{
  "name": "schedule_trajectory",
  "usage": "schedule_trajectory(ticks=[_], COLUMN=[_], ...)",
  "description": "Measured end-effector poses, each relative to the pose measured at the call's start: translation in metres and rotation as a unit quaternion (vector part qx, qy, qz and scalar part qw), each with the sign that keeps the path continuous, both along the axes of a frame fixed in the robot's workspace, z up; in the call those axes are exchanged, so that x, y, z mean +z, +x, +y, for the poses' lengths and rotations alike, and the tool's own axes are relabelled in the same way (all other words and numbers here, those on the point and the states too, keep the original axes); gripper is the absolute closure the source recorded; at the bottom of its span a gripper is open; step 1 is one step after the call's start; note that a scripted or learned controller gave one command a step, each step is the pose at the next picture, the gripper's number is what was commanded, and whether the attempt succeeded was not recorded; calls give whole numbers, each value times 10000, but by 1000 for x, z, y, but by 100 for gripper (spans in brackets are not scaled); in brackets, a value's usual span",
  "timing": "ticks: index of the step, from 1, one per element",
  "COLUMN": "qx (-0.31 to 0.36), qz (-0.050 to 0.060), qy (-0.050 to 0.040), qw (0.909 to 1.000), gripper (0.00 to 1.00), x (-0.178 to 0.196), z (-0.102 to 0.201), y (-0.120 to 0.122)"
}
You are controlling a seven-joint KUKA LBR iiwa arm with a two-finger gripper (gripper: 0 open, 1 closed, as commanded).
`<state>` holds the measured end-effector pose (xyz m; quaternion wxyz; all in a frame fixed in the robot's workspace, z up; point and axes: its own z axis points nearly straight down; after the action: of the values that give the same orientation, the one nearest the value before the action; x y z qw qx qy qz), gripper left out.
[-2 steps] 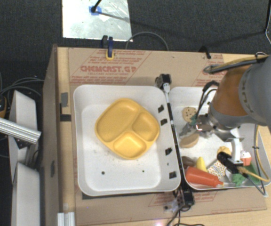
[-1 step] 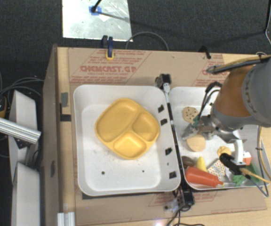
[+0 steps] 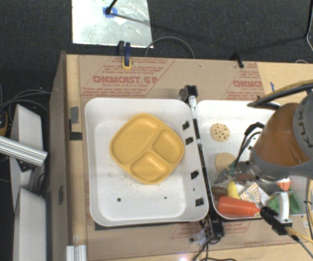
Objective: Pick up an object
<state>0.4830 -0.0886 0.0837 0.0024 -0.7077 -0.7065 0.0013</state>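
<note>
Two shallow white plastic bins side by side on the bench: left bin (image 3: 99,162) carrying a yellow sectioned plastic tray (image 3: 146,147), right bin (image 3: 232,110) carrying the loose clutter; grey arm with the orange band (image 3: 287,140) reaching in from the right and hanging over the right bin's near half; gripper (image 3: 242,170) low among the pile, partly masked by the wrist, grip state impossible to tell from here, nothing visibly between its tips; candidates for the pick close under it: a small yellow banana-like toy (image 3: 232,190), an orange carrot-shaped toy (image 3: 238,206) along the near wall, a tan rounded lump (image 3: 224,161), a green-and-white piece (image 3: 284,203) to the right; a round speckled cookie (image 3: 219,131) lying well apart toward the far side; best judged: settle on one item, probably the yellow toy nearest the tips; descend straight, straddling its narrow axis; avoid pinching neighbours touching it; close firmly, then lift vertically clear of the bin wall; risk of dragging the carrot or slipping off rounded plastic
</note>
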Motion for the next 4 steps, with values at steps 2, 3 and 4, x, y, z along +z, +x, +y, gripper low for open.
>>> schedule_trajectory(ticks=[2, 3, 4], qx=[15, 41, 10], qz=[-46, -57, -26], qy=[-14, -11, -9], qw=[10000, 10000, 10000], gripper=[0, 0, 0], x=[11, 1, 1], z=[0, 5, -12], y=[5, 70, 61])
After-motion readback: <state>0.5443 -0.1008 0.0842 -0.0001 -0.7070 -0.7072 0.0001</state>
